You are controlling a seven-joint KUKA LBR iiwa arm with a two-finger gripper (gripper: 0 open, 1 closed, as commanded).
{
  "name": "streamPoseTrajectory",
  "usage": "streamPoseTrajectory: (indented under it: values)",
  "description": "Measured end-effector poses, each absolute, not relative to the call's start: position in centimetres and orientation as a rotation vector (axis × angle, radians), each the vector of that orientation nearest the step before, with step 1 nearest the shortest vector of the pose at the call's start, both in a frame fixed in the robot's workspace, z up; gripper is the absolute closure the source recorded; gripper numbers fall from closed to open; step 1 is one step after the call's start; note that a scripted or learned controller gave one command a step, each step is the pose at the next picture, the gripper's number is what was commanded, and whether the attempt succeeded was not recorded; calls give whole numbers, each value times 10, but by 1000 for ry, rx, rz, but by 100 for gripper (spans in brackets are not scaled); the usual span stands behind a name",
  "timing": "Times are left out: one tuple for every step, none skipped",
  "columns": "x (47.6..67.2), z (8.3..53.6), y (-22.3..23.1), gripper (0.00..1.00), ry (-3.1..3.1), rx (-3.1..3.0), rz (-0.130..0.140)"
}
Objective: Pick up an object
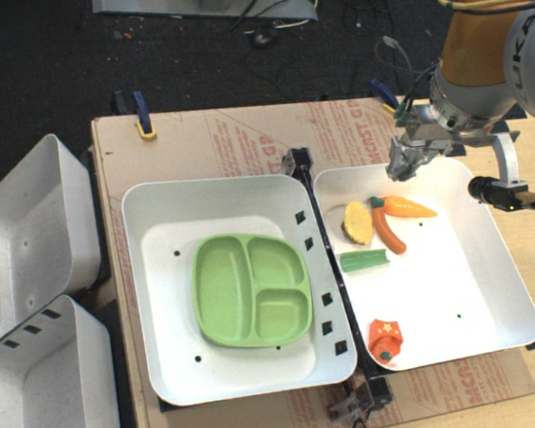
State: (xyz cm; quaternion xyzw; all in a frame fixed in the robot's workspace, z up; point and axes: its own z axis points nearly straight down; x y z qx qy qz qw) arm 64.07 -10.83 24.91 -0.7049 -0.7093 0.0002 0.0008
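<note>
Orange plastic carrot, tapered, green stub at its left end, lying flat in right shallow white bin, upper part. Touching carrot's stub: slim red-orange sausage-shaped toy, slanting down-right. Just left of carrot: yellow rounded slice. Below carrot: green stick; farther below, near front rim, red pepper toy. Well left of carrot, in left white bin: green divided plastic tray. Grey two-finger gripper just above carrot, over bin's back rim, nothing visible between tips; spread or closed, cannot tell.
</note>
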Motion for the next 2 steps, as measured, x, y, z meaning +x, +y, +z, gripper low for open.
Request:
streamPoseTrajectory:
  values:
    - [640, 255, -57, 100, -2230, -2212, -2]
    - [637, 243, -5, 100, -2228, -2213, 1]
